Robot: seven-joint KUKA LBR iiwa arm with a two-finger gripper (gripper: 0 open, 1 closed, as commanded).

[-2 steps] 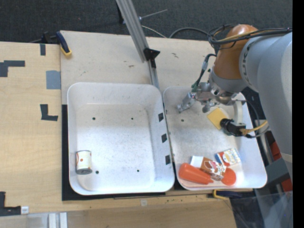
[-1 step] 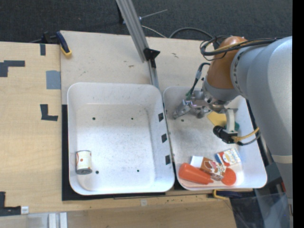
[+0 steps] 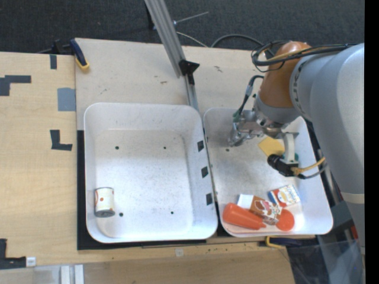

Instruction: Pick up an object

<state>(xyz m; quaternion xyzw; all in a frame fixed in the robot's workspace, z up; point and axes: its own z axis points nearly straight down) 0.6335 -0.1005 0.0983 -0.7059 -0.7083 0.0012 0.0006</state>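
Nearest the camera, along the front wall of the right bin (image 3: 324, 218), an orange carrot-shaped toy (image 3: 244, 217) lies on its side, touching a small printed packet (image 3: 265, 208) and a red-and-white carton (image 3: 286, 196) just beside it. Further back in that bin a yellow piece (image 3: 269, 145) shows partly under the wrist hardware. The gripper (image 3: 238, 136) hangs low over the rear left part of the same bin, well apart from the cluster at the front. Its fingers are small and dark against the bin floor, and I cannot tell how far open they stand; nothing can be made out between them, though the view is poor there. A small cylindrical can (image 3: 104, 202) with a red label stands in the front left corner of the left bin (image 3: 145, 112). Both bins rest on the pale wooden surface (image 3: 35, 158).
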